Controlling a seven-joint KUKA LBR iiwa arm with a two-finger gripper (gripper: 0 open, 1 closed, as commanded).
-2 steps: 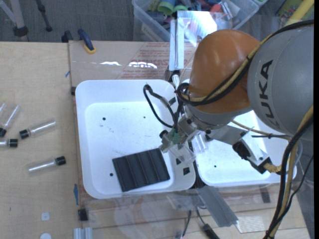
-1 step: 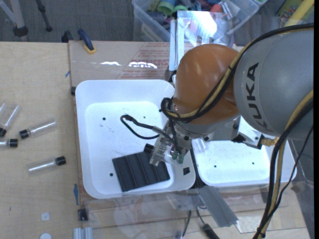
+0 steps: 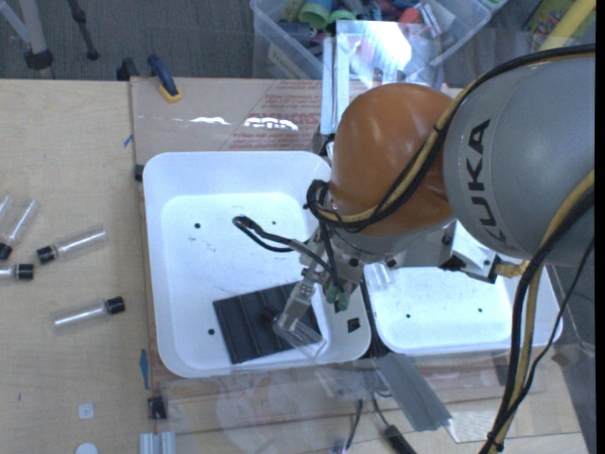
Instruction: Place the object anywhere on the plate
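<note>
In the left bin (image 3: pixel 180 253), a flat, dark, ribbed object (image 3: pixel 250 322) lies.

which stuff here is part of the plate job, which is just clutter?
Job:
- flat dark ribbed rectangular plate in the left white bin
- two-finger gripper, low over the plate's right end

Clutter:
- clear capped tubes on the bench
- clear tub of coloured toys
- right white bin

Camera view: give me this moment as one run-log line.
arm: over bins' divide | gripper: low in left bin, at dark flat plate | right bin: beside
</note>
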